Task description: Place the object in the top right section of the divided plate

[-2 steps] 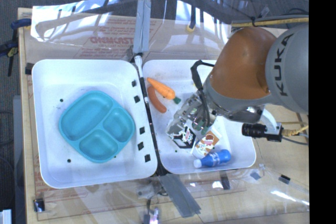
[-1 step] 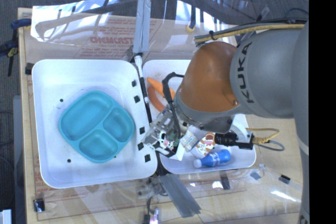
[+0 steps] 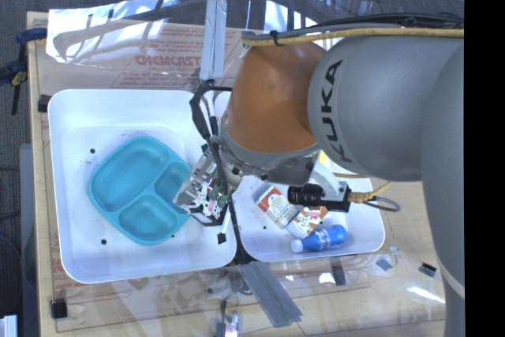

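Turquoise divided plate [image 3: 138, 187] lies just left of the gripper [image 3: 202, 197], which hangs at its right rim; whether the pincer holds anything I cannot tell.

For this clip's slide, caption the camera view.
KUKA arm's claw hangs at the blue divided plate's right edge in the left bin; packets and a blue bottle lie in the right bin.

Black capitals "KUKA" on the grey arm [image 3: 379, 114], running top to bottom along the casing beside the orange band [image 3: 272, 102]. Reddish lettering, seemingly "CHEMCAST", repeated on the brown backing paper [image 3: 170, 58] under the clear sheet behind the bins. Print on the small packets [image 3: 276, 207] too small to read.
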### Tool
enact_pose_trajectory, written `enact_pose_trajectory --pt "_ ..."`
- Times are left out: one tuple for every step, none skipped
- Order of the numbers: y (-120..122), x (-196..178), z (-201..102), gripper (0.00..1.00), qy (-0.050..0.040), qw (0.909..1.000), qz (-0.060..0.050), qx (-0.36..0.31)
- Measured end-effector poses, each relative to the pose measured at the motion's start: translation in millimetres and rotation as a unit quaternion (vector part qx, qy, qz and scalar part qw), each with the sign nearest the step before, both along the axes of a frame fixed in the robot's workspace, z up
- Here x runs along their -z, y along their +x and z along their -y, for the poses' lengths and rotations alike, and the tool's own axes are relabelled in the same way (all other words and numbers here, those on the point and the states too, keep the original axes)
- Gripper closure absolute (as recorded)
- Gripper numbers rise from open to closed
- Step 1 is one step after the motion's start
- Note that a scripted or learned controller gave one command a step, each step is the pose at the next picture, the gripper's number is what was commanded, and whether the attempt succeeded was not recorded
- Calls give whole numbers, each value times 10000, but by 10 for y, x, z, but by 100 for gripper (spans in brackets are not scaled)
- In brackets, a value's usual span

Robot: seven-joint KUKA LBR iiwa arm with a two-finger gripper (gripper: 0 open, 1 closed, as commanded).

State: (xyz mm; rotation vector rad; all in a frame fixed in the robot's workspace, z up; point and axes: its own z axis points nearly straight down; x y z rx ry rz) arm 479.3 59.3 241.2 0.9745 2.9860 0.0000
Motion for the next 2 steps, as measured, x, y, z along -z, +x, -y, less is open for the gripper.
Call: enact_pose_trajectory --pt "182 182 -395 100 -2 9932 0 -1163" --pt "353 156 -641 100 0 9902 -1 -1396"
